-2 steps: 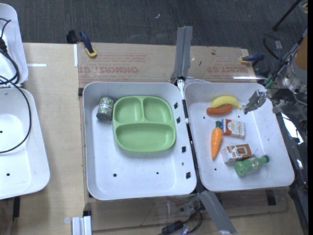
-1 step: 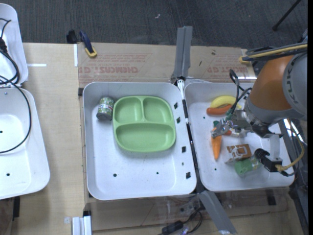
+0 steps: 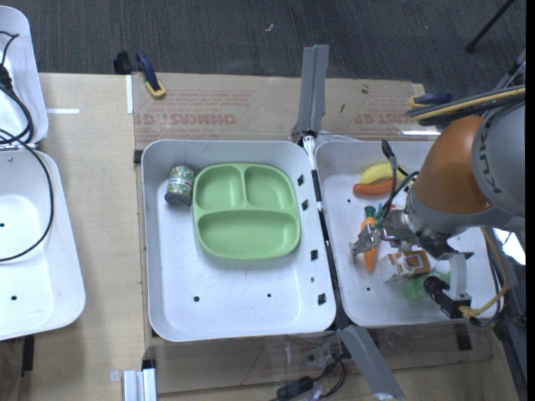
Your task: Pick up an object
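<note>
both jaws (image 3: 365, 242) touch an orange carrot (image 3: 369, 257), opening unclear.

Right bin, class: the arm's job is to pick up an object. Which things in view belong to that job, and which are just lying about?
Belonging to the job:
gripper, low in the right bin
toy carrot beside it
banana
small carton
green piece

Just lying about:
green divided plate in the left bin
small can beside the plate
blue-handled clamp on the bench

The left bin (image 3: 167, 299) lies open along its near half behind the green plate (image 3: 247, 210) and small can (image 3: 179, 185), while toys (image 3: 374, 180) crowd the right bin (image 3: 338, 224).
</note>
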Robot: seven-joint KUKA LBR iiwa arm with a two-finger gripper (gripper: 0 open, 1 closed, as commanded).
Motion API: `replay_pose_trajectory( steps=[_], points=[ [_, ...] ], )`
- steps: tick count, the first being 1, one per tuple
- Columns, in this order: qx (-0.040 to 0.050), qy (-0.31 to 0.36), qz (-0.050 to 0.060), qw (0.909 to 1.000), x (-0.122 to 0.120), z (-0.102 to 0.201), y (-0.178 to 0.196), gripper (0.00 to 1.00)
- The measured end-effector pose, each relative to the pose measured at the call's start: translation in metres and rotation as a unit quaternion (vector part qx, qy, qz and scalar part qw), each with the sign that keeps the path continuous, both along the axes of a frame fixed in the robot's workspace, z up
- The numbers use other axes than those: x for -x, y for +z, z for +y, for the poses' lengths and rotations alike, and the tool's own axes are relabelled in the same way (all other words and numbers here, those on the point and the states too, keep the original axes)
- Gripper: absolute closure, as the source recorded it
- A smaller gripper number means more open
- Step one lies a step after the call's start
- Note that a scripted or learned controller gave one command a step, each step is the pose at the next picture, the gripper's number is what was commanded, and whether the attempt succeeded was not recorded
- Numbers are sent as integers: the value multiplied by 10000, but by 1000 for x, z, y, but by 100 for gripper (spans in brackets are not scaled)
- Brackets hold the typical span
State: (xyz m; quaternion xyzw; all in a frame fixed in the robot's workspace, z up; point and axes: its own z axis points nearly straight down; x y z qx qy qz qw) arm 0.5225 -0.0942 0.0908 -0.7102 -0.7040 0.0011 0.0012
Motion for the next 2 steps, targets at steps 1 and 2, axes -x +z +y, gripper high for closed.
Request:
replay_pose_trajectory(
  steps=[1, 2],
  points=[
    [2, -22, 5, 10000, 0, -1, 9, 100],
    [8, 415, -5, 9991, -42, 38, 133, 100]
  ],
)
